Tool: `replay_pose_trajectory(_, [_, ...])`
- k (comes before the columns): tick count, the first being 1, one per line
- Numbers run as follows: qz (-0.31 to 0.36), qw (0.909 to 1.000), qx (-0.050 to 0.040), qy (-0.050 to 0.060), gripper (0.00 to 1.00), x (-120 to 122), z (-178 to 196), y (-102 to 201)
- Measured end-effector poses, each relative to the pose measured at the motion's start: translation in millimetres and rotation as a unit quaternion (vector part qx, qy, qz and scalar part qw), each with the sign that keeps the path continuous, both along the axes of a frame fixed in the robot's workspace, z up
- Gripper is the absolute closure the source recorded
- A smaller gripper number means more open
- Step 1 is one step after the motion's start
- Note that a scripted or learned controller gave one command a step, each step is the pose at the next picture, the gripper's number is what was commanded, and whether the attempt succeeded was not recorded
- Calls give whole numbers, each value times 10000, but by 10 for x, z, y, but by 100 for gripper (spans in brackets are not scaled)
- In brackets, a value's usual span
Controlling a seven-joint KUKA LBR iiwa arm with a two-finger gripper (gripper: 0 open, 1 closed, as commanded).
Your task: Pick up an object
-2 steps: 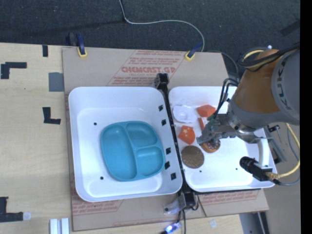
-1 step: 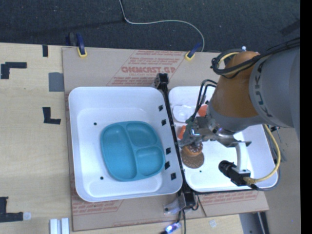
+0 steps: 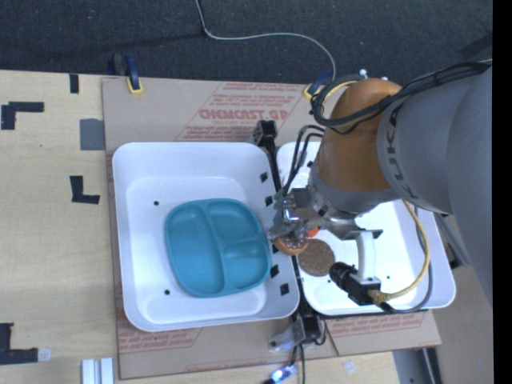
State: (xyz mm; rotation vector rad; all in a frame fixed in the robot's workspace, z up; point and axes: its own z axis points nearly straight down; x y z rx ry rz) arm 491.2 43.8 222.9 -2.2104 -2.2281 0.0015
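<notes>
A blue divided plate (image 3: 218,245) lies in the left white bin (image 3: 160,162). A brown round cork-like disc (image 3: 317,257) lies in the right white bin (image 3: 416,294), near its left wall. My gripper (image 3: 288,234) hangs low over the wall between the two bins, just left of the disc and at the plate's right edge. A small orange-brown piece (image 3: 289,246) shows right at the gripper's tip; whether it is held I cannot make out. The arm's orange band (image 3: 356,146) and grey body cover most of the right bin.
Both bins rest on a brown cardboard sheet (image 3: 232,114) on the wooden bench. A black cable (image 3: 240,34) runs across the dark floor at the back. A blue-and-yellow clamp (image 3: 132,77) sits at the cardboard's back-left corner.
</notes>
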Motion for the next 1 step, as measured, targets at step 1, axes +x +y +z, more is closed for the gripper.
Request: replay_pose_trajectory(1, [0, 10000, -2, 5, 100, 5, 83, 523])
